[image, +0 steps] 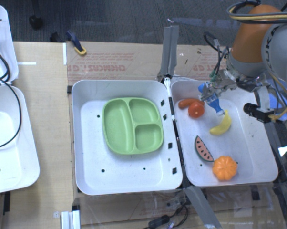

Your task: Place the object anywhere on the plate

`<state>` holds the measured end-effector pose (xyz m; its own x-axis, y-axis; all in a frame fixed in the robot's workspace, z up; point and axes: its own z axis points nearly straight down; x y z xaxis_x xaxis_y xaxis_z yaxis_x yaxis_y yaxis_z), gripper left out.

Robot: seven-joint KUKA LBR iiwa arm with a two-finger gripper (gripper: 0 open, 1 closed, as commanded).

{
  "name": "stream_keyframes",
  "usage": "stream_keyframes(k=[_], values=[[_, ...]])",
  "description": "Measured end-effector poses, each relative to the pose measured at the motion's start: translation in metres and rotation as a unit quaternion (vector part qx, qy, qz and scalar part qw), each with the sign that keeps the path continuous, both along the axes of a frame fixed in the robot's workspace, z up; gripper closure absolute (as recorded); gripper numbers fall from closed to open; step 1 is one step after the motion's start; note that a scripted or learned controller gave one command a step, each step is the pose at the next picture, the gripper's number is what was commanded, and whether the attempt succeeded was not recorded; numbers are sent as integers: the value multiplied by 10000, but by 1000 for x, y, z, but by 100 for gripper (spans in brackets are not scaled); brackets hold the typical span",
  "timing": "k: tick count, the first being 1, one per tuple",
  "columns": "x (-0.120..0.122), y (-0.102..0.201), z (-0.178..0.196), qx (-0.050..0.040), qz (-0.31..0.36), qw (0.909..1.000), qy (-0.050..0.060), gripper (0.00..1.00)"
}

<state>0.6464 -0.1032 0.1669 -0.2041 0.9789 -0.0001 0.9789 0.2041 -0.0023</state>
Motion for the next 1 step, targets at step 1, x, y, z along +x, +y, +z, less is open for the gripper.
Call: stream_keyframes(k=[1], values=[[-11, 99, 24, 0, 820, 9966, -2, 100]])
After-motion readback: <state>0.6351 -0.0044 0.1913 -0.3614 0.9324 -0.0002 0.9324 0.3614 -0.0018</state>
